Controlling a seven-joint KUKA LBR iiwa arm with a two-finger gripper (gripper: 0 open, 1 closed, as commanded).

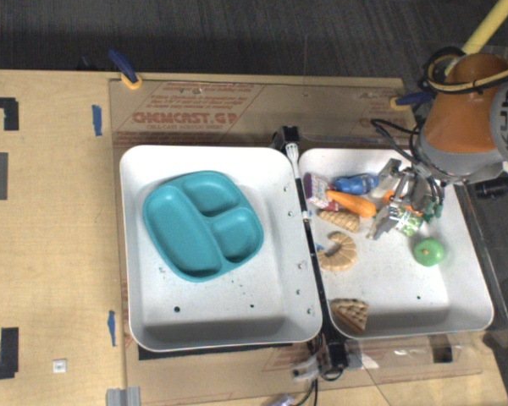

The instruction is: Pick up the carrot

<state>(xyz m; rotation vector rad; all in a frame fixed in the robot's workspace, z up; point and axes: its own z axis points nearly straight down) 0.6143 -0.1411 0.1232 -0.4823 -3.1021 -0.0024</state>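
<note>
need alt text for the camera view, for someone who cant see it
The gripper hangs low in the right bin, beside the orange carrot, which lies among a blue item, pastries and a green ball. The left bin holds a teal divided tray.

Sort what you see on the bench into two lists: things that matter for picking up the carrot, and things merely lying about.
Belongs to the job:
carrot, in the right bin
tool, just right of the carrot

Just lying about:
teal divided plate in the left bin
blue item
green ball
three tan pieces
</note>
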